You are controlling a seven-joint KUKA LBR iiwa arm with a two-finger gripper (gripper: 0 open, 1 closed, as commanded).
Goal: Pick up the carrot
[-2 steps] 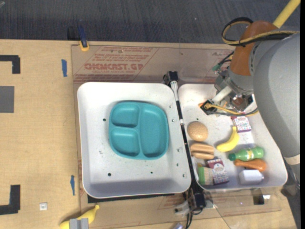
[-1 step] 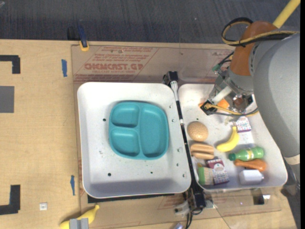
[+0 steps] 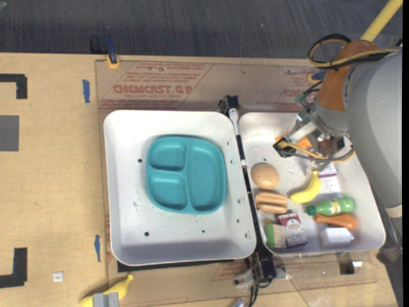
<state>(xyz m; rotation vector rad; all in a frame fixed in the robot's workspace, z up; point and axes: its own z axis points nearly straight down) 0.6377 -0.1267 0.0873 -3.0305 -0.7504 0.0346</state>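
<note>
The whole bench (image 3: 51, 171) is being looked down on from one fixed camera mounted up high, tilted a bit so the far edge and a strip of dark floor (image 3: 192, 11) are being caught along the top of the frame. Both white bins are being framed pretty loosely: the left bin (image 3: 121, 190) is sitting around the middle, the right bin (image 3: 255, 126) is being pushed toward the right side. The arm (image 3: 377, 120) is being seen coming in from the upper right, big and close to the lens. Nothing is being viewed close up, so small details are staying fuzzy.
</note>
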